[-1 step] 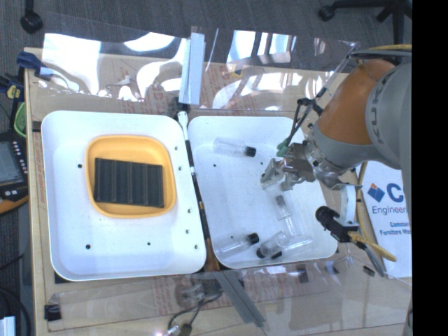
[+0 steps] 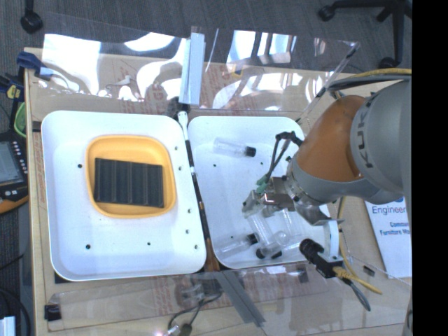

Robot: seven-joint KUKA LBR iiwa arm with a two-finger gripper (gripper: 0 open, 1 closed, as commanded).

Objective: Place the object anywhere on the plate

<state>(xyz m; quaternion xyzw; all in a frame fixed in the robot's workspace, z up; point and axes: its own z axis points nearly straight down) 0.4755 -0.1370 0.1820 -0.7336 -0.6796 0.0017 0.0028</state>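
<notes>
On the surface [image 2: 210, 306] sit two shallow white bins, side by side. The left bin [image 2: 63, 215] holds one yellow plate [image 2: 129, 152] with one dark ridged block [image 2: 129, 183] lying on it. The right bin [image 2: 217, 187] holds several clear plastic tubes: one [image 2: 234, 148] near the far wall, and a cluster [image 2: 262, 240] near the front. The end effector [image 2: 269, 203] hangs just above that cluster; its grip cannot be made out. Grey carpet [image 2: 175, 5] and chair wheels [image 2: 31, 23] lie beyond.

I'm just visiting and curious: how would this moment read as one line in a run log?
arm: over right bin | claw: low among clear tubes | plate: yellow, left bin, dark grid insert | placing: not yet done
</notes>
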